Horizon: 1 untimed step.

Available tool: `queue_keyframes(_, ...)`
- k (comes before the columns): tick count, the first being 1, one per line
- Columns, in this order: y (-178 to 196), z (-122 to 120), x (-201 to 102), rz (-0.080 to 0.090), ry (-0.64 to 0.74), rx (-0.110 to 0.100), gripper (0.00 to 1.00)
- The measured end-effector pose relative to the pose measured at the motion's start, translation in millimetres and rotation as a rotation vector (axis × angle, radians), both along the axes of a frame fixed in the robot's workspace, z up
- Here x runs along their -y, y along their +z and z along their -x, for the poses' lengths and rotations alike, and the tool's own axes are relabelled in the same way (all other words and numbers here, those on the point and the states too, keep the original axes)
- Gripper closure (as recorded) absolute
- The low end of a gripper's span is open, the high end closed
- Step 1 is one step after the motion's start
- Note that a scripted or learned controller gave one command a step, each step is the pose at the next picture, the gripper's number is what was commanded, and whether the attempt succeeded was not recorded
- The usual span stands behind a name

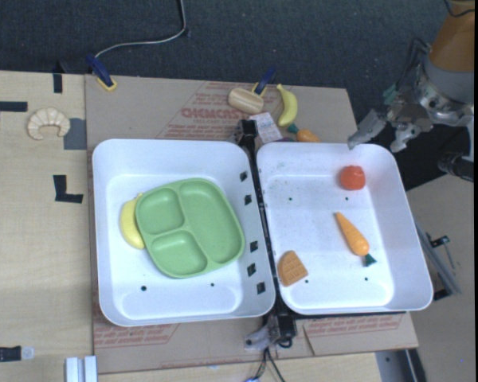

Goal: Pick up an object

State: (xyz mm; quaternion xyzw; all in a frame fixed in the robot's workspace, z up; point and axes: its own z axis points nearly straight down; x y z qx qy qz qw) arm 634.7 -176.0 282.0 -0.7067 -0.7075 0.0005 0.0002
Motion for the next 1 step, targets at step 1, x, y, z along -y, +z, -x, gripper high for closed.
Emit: queue_keyframes(1, -189.2, -4.0, 45.4, 0.001, -0.001, 0.001, 0.00)
